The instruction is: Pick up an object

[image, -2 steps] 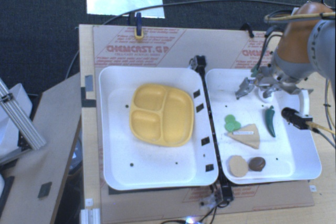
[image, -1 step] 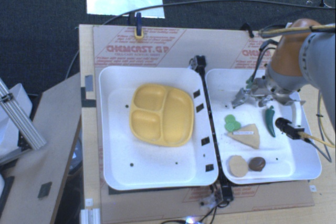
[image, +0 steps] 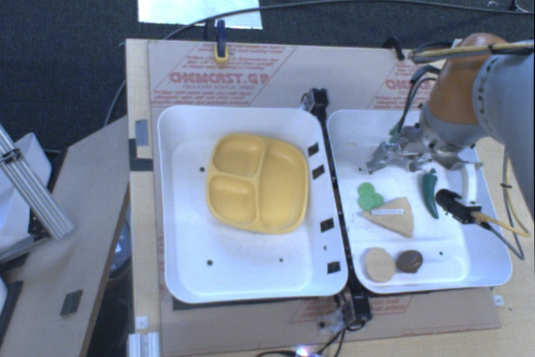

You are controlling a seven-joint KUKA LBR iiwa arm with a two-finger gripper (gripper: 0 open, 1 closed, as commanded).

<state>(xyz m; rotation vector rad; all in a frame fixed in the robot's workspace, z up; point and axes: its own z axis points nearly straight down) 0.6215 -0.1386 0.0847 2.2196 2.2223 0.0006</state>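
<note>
My gripper (image: 378, 160) hangs low over the upper part of the right bin (image: 481, 263), pointing left, with nothing seen in its grasp. Just below it lie two small green round pieces (image: 369, 196) and a pale yellow wedge (image: 391, 217). A green chili pepper (image: 430, 190) lies to the gripper's right, under the wrist. At the bin's front sit a tan disc (image: 379, 264) and a small brown round piece (image: 409, 261), side by side.
The left bin (image: 180, 263) holds a yellow divided plate (image: 257, 181) near its middle. A black-clipped divider (image: 324, 180) runs between the bins. The arm's grey body and orange band (image: 468, 92) cover the right bin's far right corner.
</note>
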